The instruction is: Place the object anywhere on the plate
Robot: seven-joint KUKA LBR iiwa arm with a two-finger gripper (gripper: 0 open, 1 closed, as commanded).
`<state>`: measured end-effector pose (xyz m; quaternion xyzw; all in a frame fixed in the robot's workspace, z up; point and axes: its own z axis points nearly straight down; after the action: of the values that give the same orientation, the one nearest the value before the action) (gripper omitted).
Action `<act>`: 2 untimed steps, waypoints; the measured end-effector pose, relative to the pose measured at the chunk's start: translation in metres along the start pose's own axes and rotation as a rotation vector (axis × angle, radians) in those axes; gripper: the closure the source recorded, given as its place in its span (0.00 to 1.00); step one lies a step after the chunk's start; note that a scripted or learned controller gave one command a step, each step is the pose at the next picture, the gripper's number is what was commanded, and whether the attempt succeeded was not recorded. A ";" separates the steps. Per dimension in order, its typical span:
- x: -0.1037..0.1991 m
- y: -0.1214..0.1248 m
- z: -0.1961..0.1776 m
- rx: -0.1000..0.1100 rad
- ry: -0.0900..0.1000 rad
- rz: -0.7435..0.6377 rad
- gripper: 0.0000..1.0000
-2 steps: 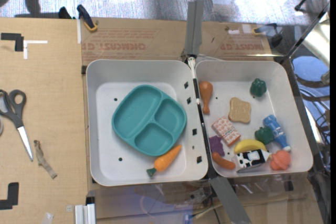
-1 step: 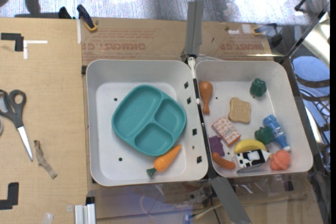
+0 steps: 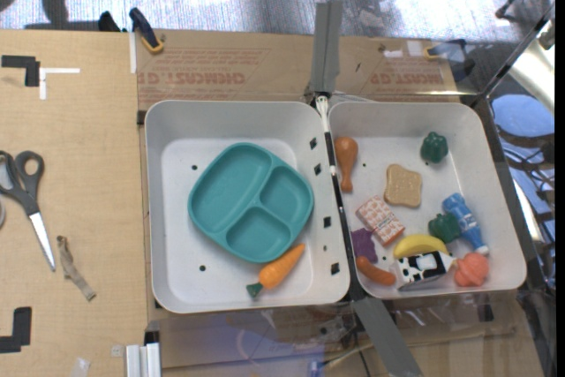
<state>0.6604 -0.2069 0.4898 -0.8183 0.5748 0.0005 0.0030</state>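
A teal plate [image 3: 252, 203] with three compartments lies tilted in the left white bin [image 3: 168, 216]; nothing lies on it. An orange toy carrot [image 3: 281, 267] rests on the bin floor, touching the plate's lower right rim. The right bin [image 3: 490, 163] holds several toy foods: a drumstick [image 3: 346, 162], a slice of toast [image 3: 403, 186], a green pepper [image 3: 433, 147], a blue bottle [image 3: 463, 216], a banana [image 3: 422, 245], a patterned box [image 3: 380, 221], a black-and-white cow [image 3: 424, 267] and a peach-coloured fruit [image 3: 472, 269].
Scissors [image 3: 26, 199] and a scrap of tape [image 3: 75, 269] lie on the wooden bench to the left of the bins. Cardboard [image 3: 229, 75] lies behind the bins, with an orange-handled clamp [image 3: 146, 31] at its far left corner. A grey divider bar [image 3: 325, 57] runs between the bins.
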 end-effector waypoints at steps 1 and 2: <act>-0.005 0.029 -0.001 -0.003 -0.002 -0.313 0.00; -0.006 0.013 0.141 -0.003 0.000 -0.533 0.00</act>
<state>0.6466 -0.2052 0.3483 -0.9407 0.3391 0.0007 0.0018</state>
